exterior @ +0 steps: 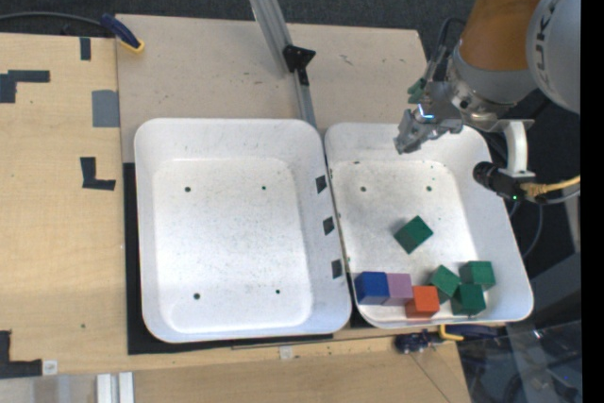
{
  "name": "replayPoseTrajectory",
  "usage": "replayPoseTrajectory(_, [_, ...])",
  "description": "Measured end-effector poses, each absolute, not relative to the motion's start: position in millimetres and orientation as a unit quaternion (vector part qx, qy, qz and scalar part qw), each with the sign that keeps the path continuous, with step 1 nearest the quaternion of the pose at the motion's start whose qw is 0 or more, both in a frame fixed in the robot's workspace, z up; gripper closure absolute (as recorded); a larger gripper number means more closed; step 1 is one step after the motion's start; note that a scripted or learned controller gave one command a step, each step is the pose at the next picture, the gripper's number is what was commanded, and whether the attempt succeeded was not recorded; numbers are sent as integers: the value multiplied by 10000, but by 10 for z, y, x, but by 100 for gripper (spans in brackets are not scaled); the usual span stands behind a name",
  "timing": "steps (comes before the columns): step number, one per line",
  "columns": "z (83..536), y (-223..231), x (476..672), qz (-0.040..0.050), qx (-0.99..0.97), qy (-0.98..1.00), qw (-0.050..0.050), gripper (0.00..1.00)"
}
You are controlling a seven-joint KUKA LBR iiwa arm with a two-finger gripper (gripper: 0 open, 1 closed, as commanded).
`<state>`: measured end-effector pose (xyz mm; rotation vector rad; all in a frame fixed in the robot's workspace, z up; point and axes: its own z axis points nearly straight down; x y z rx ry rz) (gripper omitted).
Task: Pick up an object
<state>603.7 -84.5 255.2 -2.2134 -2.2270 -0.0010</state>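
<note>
Gripper [412, 140] hovering over right bin [491, 156], 12 o'clock rim; finger spacing impossible to tell. Lone green block [412, 233] lying mid-bin, toward 6 o'clock from the tool, apart from the corner cluster. Likely light, rigid, smooth; pinching opposite flat faces looks best.

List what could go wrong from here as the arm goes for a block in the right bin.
1. The blue cube, purple cube, orange cube and three green cubes crowd the right white bin's near edge; a grasp there may nudge neighbours or catch two at once.
2. Those blocks lie against the bin wall, which could block a descent.
3. The gripper hovers at the bin's far edge, away from the lone dark green cube, the easiest target; that cube sits turned, so misalignment might push it aside.
</note>
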Motion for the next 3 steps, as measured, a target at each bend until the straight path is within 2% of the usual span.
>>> replayPoseTrajectory(2, [2305, 258, 5880, 7, -7048, -7094, 16, 100])
replayPoseTrajectory(3, [2259, 722, 5909, 4, -7049, -7093, 11, 100])
